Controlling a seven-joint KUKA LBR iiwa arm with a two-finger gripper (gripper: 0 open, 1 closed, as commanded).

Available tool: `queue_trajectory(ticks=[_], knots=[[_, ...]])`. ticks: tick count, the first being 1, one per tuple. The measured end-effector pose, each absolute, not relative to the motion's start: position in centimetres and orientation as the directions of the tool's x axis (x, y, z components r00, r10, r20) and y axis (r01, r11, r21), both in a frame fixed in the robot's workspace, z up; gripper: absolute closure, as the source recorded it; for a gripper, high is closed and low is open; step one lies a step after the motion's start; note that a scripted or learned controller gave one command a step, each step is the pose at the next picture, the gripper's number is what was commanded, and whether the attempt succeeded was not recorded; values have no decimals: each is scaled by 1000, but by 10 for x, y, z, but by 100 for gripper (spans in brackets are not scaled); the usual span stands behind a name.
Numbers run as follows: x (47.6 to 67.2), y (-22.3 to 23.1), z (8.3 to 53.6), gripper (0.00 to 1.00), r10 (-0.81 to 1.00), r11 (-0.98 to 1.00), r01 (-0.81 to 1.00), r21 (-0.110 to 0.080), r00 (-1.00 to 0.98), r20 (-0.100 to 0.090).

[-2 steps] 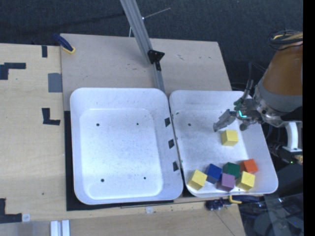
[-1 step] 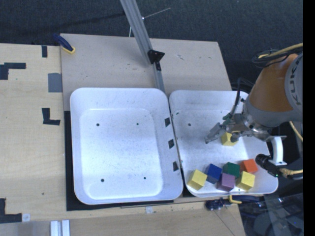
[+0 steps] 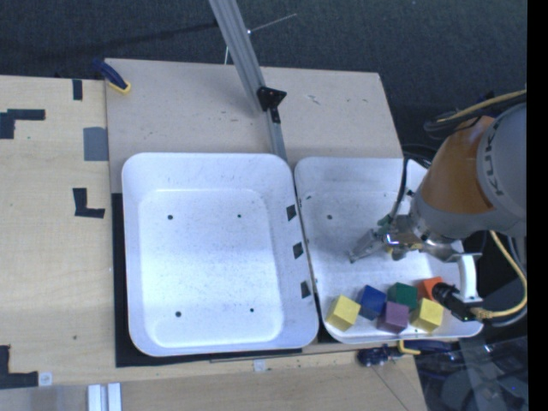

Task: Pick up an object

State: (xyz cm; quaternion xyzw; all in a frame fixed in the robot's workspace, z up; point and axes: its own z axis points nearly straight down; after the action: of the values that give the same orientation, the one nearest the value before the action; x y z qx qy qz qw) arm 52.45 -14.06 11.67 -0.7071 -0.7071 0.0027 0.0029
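Dark floor lies around a pale wooden desk [image 3: 214,101] that carries two white bins side by side. At the desk's right edge the grey and orange arm [image 3: 467,187] reaches over the right bin [image 3: 342,187]. Its hand [image 3: 370,245] hangs low over the middle of this bin, with its two thin fingers a little apart and nothing between them. The blocks sit well away from it, in a row along the bin's front edge, near the desk's front right corner: a yellow block [image 3: 343,312], a blue block [image 3: 372,301], a purple block [image 3: 396,315], a green block [image 3: 402,294] and another yellow block [image 3: 429,314]. I think the hand should move toward the front edge, open over just one block, go straight down, and close gently. The blocks touch each other, so an end one looks easiest. The left bin [image 3: 210,251] has nothing in it.
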Motion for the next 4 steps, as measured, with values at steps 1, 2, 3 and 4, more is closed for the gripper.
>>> queue_trajectory(ticks=[1, 2, 3, 4], knots=[[524, -140, 90, 0, 1000, 1, 1000, -4, -1, 0], [524, -139, 101, 100, 1000, 2, 1000, -4, -2, 1], [525, -139, 164, 100, 1000, 2, 1000, 5, -2, -1], [526, -139, 215, 100, 1000, 2, 1000, 4, -2, -1]])
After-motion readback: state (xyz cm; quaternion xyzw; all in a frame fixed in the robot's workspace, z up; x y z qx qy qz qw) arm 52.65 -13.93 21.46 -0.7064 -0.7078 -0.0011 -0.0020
